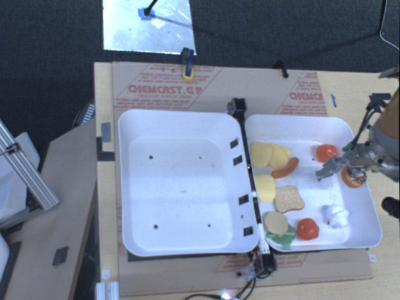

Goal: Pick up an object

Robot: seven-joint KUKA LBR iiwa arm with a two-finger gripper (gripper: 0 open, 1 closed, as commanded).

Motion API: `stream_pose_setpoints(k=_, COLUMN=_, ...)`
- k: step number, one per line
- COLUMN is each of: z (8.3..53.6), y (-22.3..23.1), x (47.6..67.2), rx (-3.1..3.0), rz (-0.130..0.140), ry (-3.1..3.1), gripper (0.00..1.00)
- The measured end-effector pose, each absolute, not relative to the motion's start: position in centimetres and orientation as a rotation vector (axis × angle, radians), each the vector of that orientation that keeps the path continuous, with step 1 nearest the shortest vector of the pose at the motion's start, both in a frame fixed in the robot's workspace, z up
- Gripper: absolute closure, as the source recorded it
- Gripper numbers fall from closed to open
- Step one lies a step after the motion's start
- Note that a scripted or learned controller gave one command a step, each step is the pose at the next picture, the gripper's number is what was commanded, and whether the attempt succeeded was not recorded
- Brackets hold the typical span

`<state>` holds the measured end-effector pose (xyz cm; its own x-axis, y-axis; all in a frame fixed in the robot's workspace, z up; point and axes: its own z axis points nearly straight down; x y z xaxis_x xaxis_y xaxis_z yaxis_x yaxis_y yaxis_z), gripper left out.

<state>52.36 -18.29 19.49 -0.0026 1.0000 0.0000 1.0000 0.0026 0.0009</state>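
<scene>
bench (156, 83), arm low over right bin (359, 227), end effector (328, 169) grip unclear

We log: table (106, 186), pale wood top. Lying directly on it: cardboard sheet (187, 83) with red print, spread beneath both bins. On sheet: left white bin (181, 186) and right white bin (312, 130), side by side, touching along inner rims. Yellow-and-blue clamp (187, 64) at table's far edge.
</scene>
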Motion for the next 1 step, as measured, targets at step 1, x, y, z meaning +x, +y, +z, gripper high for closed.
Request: stream_pose_setpoints(k=1, z=8.08, y=-11.18, x=56.79, rx=2.206, rz=0.008, ry=2.232, gripper=0.0)
